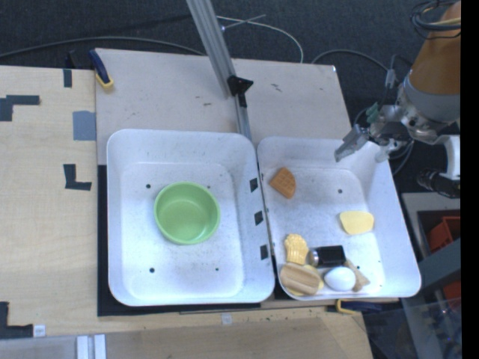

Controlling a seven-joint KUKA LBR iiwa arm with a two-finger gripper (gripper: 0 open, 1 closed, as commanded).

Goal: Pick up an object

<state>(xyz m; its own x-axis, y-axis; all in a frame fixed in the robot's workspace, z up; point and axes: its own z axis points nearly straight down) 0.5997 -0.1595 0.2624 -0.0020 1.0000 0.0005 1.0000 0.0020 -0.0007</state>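
We log the arm [438,58] at the upper right of the frame, its orange band above a grey wrist, with the gripper [364,142] hanging over the upper right edge of the right bin [389,200]. Two grey fingers [348,149] angle down and to the left; we can make out one long finger clearly but cannot tell whether the pair is spread or pressed together. We see nothing between them.

Candidate objects all lie in the right bin. A brown cookie-like piece [283,182] sits alone in the upper left part of that bin, well apart from the gripper. A pale yellow slab [357,222] lies toward the right side, lower than the gripper. Along the lower edge we note a cluster: a yellow corn-like piece [296,249], just beside it a black block [330,256], below these a tan bread-like piece [300,279] and a white egg-shaped object [340,278], the last two touching or nearly so. A small tan item peeks out to the right of the egg shape; too small to name.

The left bin [120,200] holds a green bowl [186,212], upright, a little left of the bin's centre.

Outside the bins: a metal pole [212,32] slants from the top of the frame down to the seam between the two bins, a blue and yellow clamp [101,69] sits at the upper left of the board, and white cable [284,36] loops across the dark floor at the top.
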